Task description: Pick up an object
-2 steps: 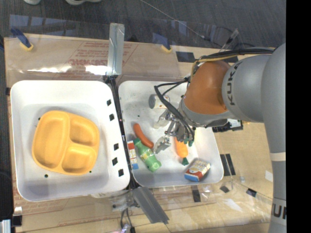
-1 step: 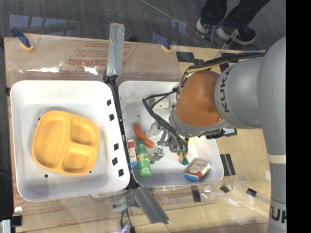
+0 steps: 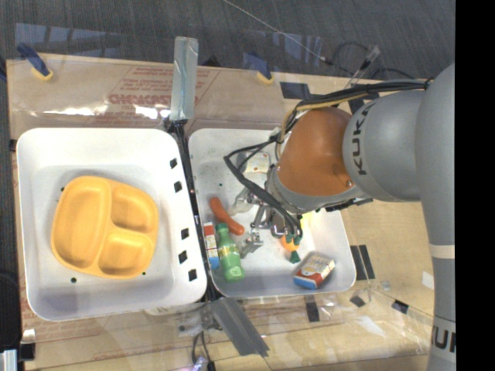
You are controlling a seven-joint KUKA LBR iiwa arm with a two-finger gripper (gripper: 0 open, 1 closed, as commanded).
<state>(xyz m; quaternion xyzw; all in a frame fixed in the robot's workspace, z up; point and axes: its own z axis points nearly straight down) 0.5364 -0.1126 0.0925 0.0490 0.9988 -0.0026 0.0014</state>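
Claw (image 3: 267,224) hangs low over the middle of the right bin (image 3: 338,230), its metal fingers pointing down among the small things there. How far the fingers stand apart cannot be told from this slanted look, and nothing can be seen between them.

Nearest the camera's bottom edge, a small red, white and blue carton (image 3: 314,271) lies flat by the bin's front right corner, apart from the claw. Left of it, a green bottle (image 3: 229,255) lies along the bin's left side, touching a narrow red and white packet (image 3: 209,243) set against the left wall. Just beyond the bottle, an orange carrot-like stick (image 3: 225,215) lies at a slant, near the claw's left side. A small orange and green piece (image 3: 291,245) sits just right of the claw, partly hidden by it.

Above the claw, the arm's orange band (image 3: 311,154) covers the bin's far half, with black cables (image 3: 246,158) looping beside it, and the grey arm (image 3: 402,141) runs off to the right.

Across the divider, the left bin (image 3: 46,149) holds a yellow divided tray (image 3: 104,226), upright, with three compartments.

Both bins rest on a surface (image 3: 232,79) covered with clear plastic.
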